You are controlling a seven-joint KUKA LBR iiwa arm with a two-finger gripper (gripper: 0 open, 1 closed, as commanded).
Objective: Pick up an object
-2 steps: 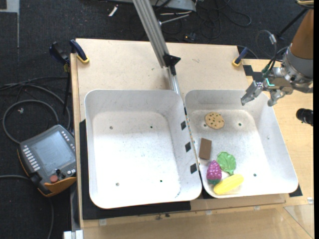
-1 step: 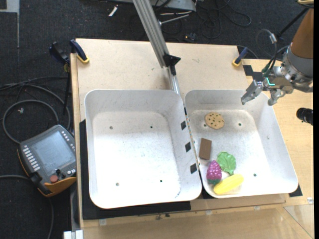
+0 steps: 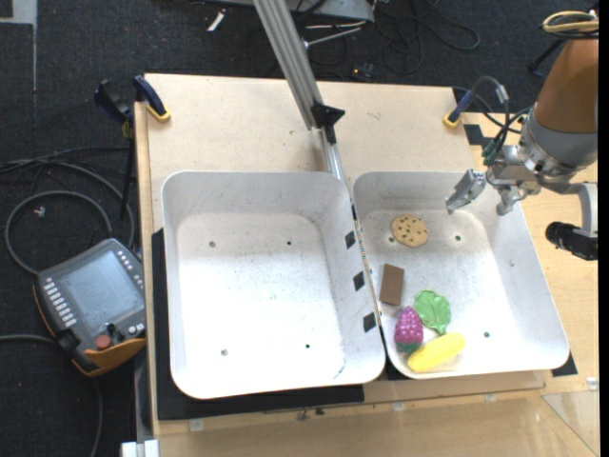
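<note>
My gripper [image 3: 487,196] hangs over the back right part of the right bin [image 3: 519,255], open, with nothing between its fingers [image 3: 464,191]. Below and left of it a round chocolate-chip cookie [image 3: 410,230] lies on the bin floor. Nearer the front of the same bin sit a brown block [image 3: 392,284], a green leafy piece [image 3: 433,308], a purple bunch of grapes [image 3: 409,327] and a yellow corn-like piece [image 3: 436,352], the last three clustered together.
The left bin [image 3: 190,284] stands beside the right one, their rims meeting at the middle. A slanted metal pole [image 3: 290,50] rises from behind the bins. Clamps [image 3: 152,98] sit at the bench's back corners. A teach pendant [image 3: 90,298] lies on the floor at left.
</note>
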